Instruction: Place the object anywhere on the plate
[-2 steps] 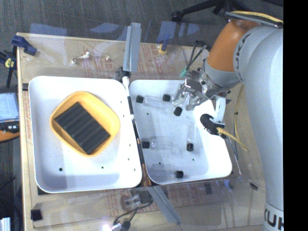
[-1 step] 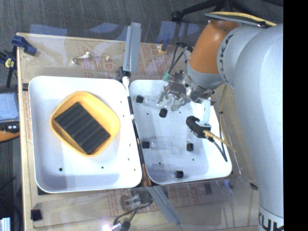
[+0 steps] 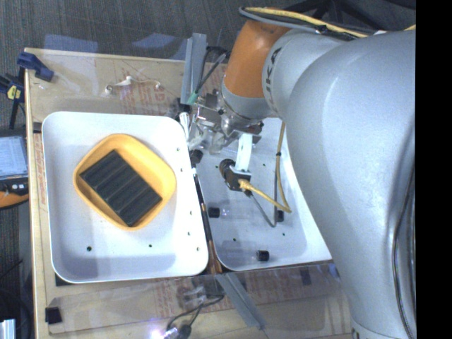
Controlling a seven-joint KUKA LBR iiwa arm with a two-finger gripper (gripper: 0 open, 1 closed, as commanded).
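- Nearest, the pale wooden bench (image 3: pixel 106 309) carries faint reddish print along its edge, too blurred to read
- A small black piece (image 3: pixel 262 256) lies on the floor of the shallow white bin on the view's right (image 3: pixel 296 256), near its front wall; it is too small to identify
- The shallow white bin on the view's left (image 3: pixel 106 270) holds a yellow rounded-square plastic plate (image 3: pixel 161 167)
- A dark grey ribbed rectangular slab (image 3: pixel 119 185) lies flat in the plate's hollow, set diagonally, where the raised rim should keep it from sliding; I judge it the task's object, so the placing looks done
- The two-finger gripper (image 3: pixel 206 134) hangs over the seam between the bins, apart from the slab; I cannot tell whether it is open or closed, and nothing shows in its hold
- Farthest, the grey arm's orange band (image 3: pixel 251 55) bears no readable marking
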